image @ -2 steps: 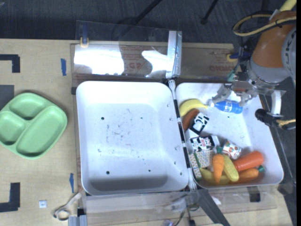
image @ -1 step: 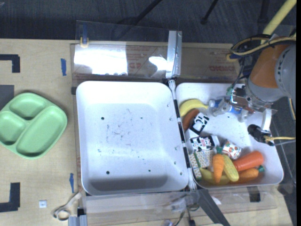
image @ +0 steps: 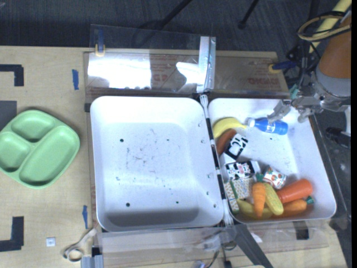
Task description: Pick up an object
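Note:
The right bin (image: 321,166) holds a pile of small items. A blue and white bottle (image: 269,125) lies near its far edge, beside a yellow banana (image: 225,125) and a black-and-white box (image: 238,146). Toward the near edge lie a patterned card box (image: 241,170), a red-and-white can (image: 274,178), an orange carrot (image: 259,196), a yellow corn cob (image: 271,200) and a larger carrot (image: 296,189). My gripper (image: 291,113) hangs over the bin's far right corner, just above and right of the bottle. Its fingers are spread open with nothing between them.
The left bin (image: 106,116) sits beside the right one, a ridge between them. A green divided plate (image: 37,147) rests on the wooden bench at far left. A clear plastic panel (image: 150,66) stands behind the left bin. Cables and the arm body (image: 336,66) crowd the upper right.

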Controlling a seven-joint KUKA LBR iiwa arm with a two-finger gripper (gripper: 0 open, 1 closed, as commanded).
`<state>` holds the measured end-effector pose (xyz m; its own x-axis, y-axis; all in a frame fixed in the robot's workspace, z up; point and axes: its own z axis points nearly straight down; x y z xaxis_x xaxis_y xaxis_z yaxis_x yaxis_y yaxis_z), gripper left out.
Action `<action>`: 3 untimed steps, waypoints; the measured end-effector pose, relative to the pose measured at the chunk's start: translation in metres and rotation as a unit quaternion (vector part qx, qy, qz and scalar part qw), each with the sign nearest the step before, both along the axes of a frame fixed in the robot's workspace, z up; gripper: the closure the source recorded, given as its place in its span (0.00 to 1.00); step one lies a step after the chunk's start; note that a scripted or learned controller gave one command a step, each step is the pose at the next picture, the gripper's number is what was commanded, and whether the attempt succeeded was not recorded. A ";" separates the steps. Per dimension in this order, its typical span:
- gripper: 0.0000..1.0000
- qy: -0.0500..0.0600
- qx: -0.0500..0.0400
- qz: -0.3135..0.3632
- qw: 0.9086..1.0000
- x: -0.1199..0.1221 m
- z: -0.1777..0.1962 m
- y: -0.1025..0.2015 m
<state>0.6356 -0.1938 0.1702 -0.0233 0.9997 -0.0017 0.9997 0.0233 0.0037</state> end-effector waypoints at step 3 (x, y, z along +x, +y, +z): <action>1.00 0.003 0.001 0.020 1.000 0.020 -0.074 0.013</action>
